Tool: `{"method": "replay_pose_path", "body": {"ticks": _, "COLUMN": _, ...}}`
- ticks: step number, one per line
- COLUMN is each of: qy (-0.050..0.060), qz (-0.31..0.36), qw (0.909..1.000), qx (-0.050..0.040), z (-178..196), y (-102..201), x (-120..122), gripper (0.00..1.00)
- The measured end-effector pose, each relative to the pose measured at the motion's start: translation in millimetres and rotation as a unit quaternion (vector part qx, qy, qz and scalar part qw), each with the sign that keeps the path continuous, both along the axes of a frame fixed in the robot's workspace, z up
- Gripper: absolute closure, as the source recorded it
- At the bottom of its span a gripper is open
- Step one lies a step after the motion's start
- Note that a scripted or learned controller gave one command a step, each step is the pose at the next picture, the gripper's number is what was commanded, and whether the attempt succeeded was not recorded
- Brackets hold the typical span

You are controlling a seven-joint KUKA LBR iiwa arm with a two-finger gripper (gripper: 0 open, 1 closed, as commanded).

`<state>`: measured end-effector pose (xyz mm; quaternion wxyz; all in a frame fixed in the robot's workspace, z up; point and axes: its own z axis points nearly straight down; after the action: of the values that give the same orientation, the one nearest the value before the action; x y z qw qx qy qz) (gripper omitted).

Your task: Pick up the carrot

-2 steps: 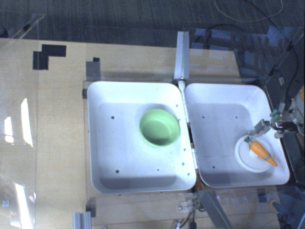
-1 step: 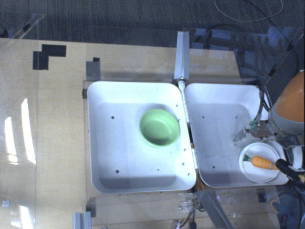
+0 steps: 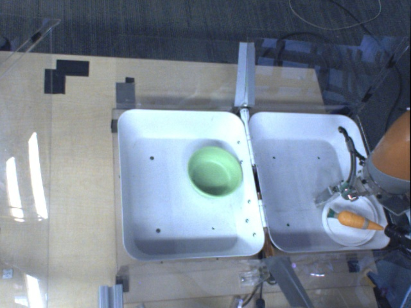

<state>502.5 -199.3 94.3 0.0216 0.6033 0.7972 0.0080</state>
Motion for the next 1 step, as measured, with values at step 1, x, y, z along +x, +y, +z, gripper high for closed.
{"method": "replay_pose_path", "body": {"ticks": 1, "qy": -0.001, "qz": -0.038, "qw": 0.9993, "qx": 0.0006, "z": 0.5, "y": -8.0, "x": -0.1, "gripper": 0.0}}
